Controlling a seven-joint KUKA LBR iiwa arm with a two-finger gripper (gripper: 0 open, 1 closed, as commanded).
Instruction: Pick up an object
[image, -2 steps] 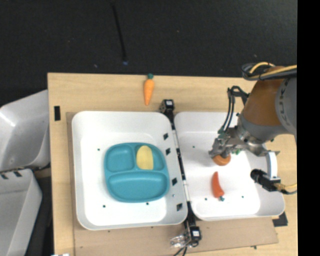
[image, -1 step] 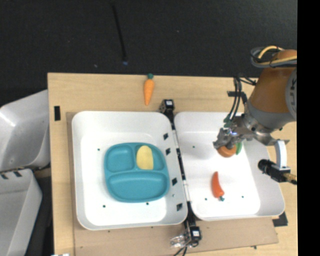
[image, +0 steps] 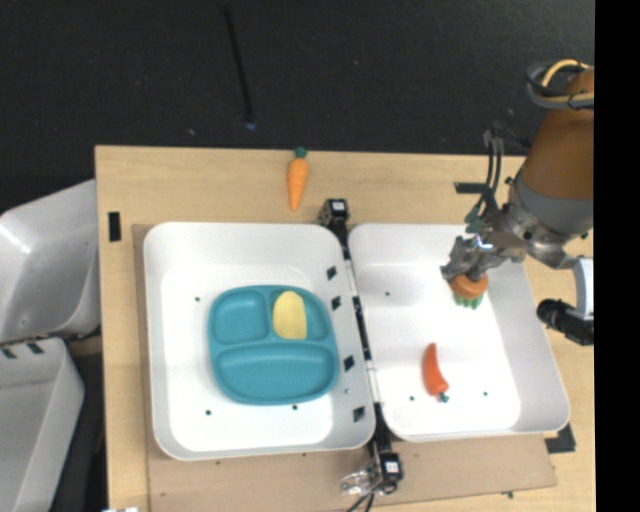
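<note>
My gripper hangs over the upper right part of the right bin. A small orange toy with a green top sticks out from between its fingertips, and the gripper is shut on it. A red chili pepper lies lower in the same bin, well below the gripper. In the left bin a blue divided plate carries a yellow food piece in its upper right compartment.
An orange carrot lies on the wooden bench behind the bins. Black clips sit along the seam between the two bins. A white housing stands at the far left, off the bench.
</note>
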